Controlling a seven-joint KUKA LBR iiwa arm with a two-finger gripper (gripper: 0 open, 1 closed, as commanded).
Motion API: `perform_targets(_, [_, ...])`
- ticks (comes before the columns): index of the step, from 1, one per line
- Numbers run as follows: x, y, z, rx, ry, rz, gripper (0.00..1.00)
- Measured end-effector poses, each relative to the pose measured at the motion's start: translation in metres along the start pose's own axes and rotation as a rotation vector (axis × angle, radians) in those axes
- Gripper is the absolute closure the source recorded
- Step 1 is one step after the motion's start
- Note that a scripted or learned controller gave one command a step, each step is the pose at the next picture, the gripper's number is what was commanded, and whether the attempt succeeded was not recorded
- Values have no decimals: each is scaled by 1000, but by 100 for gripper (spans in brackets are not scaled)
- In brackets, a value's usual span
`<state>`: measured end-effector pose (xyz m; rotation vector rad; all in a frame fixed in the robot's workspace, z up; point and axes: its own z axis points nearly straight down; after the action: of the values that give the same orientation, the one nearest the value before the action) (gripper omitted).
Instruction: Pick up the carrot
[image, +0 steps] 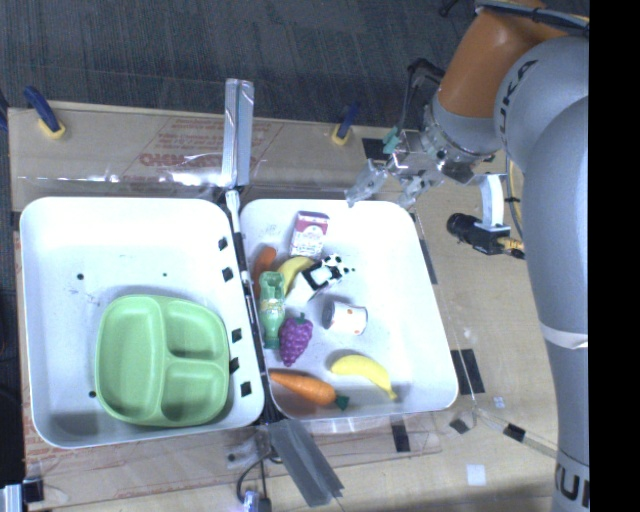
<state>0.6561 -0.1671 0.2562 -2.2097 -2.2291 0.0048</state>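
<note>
Translucent and spread with nothing between its fingers, the gripper (385, 182) hangs over the right bin's (425, 300) far rim — well apart from the carrot (302, 388), which lies crosswise along the near wall.

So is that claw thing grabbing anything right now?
Gripper: above the right bin's far edge, nothing between its fingers; open or shut cannot be told. The carrot lies in the bin.

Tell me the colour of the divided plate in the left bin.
Light green. The plate shows plainly in the camera view, lying in the left bin.
</note>
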Motion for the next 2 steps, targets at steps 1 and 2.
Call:
perform_targets(1, [22,-45,-8,-2,0,-156,0])
perform_targets(2, [127,-102,23,0,0,-544,0])
